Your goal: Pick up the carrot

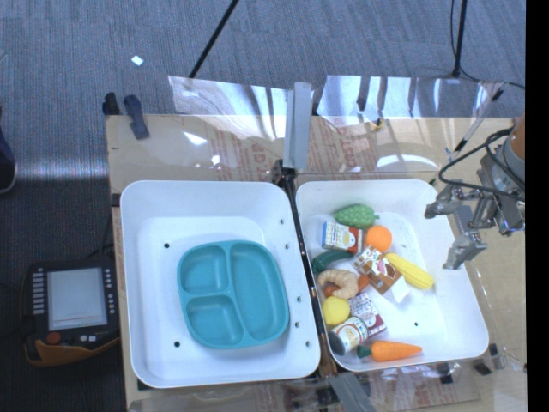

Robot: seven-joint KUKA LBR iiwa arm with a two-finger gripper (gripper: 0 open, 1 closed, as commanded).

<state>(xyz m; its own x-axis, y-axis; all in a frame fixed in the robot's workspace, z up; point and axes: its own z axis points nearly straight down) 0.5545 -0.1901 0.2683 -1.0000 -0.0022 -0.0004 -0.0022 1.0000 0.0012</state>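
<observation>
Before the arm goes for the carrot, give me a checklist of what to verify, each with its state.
1. Carrot located: ok. The carrot lies at the near edge of the right bin.
2. Carrot top unobstructed: ok. Nothing lies over it.
3. Clearance beside it: not ok. A small can sits right against its green end.
4. Gripper over the carrot: not ok. The gripper is near the bin's right wall, well away from it.
5. Gripper free of any item: ok. Nothing shows between its fingers.
6. Finger line across the carrot's length: cannot tell.
</observation>
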